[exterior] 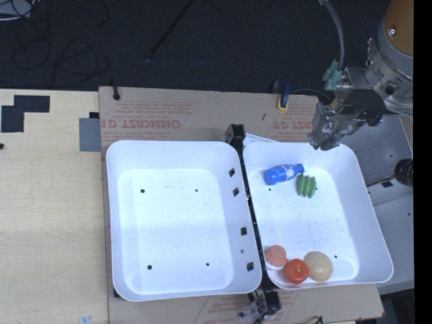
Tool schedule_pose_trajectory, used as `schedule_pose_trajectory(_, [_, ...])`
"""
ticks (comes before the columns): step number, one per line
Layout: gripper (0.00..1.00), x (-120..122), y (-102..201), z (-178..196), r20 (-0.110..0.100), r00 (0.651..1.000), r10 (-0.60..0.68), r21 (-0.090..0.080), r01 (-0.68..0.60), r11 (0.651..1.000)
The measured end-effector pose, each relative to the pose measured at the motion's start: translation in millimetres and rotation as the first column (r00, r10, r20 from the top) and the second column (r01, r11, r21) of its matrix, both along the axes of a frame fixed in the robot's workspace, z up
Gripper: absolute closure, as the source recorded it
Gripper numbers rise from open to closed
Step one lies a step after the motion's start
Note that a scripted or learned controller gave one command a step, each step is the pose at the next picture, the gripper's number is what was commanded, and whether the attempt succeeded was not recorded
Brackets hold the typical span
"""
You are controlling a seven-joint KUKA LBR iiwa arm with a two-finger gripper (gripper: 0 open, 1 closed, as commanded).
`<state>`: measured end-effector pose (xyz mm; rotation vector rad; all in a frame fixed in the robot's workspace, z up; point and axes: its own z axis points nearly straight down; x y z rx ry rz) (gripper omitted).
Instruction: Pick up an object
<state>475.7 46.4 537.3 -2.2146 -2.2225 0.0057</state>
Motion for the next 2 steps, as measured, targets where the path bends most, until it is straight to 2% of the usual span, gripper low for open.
schedule_pose_trajectory(1, [1.0, -1, -70, -97, -0.008, 1.0, -0.011, -0.002, 0.011, 1.0])
schedule_pose_trajectory(2, [1.0, -1, -104, -216, -0.01, 1.0, -0.007, 0.0, 0.007, 1.0])
